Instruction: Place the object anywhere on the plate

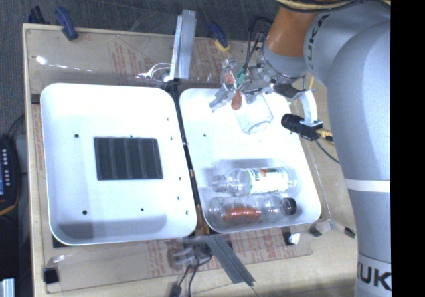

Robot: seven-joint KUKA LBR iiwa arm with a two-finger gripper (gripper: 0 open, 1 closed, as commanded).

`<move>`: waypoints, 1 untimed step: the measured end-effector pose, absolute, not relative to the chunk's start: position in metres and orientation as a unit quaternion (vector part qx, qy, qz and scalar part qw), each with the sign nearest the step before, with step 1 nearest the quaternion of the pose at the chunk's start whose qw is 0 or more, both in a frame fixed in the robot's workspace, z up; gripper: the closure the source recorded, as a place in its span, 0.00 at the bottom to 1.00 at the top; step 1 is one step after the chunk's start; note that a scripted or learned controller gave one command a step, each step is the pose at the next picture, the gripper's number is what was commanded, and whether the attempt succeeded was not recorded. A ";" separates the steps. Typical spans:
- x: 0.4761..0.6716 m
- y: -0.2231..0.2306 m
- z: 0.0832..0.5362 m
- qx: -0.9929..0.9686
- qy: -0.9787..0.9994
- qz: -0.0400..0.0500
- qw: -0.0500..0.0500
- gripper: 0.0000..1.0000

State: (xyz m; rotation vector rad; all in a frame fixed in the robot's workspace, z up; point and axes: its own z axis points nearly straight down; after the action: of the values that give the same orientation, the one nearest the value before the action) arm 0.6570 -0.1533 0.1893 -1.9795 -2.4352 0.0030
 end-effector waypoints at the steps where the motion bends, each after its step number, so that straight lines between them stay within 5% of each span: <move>1: 0.612 -0.086 0.241 -0.634 -0.774 0.001 0.001 1.00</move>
State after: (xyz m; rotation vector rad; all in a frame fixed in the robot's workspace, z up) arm 0.6125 -0.0858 0.2405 -1.9892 -2.4281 0.0029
